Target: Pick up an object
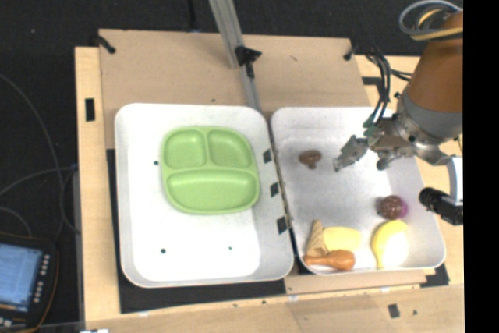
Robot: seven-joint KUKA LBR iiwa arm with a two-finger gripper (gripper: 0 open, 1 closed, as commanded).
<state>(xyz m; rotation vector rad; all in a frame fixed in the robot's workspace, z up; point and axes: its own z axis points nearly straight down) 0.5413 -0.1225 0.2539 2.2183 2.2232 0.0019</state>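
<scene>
My gripper (365, 161) hangs over the upper middle of the right bin (327, 125), open, with nothing between its fingers. A small brown object (309, 158) lies just left of the left fingertip, apart from it. A dark red round object (392, 207) sits below and to the right of the gripper. Along the bin's front edge lie a yellow lemon-like fruit (390, 242), a pale yellow piece (343, 237), a tan wedge (316, 233) and an orange carrot-like piece (335, 260).
The left bin (140, 246) holds a green divided plate (210, 170) in its upper half. A metal pole (222, 4) slants down to the bins' shared rear edge. Black clips (273, 189) line the wall between the bins.
</scene>
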